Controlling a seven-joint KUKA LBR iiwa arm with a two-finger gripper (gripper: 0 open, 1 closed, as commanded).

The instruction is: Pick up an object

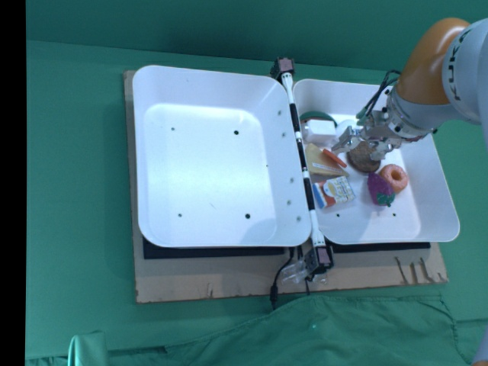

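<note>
My gripper [364, 145] is low in the right bin [427, 204], directly over a brown round object [364, 161]. Can't tell the gripper's state from this angle. Just beside it: doughnut [394, 176], purple toy fruit [380, 189], cheese wedge [320, 161], small carton [334, 193], white block [320, 127]. Left bin [152, 97] sits alongside, tube rail [301, 162] between the 2.
</note>
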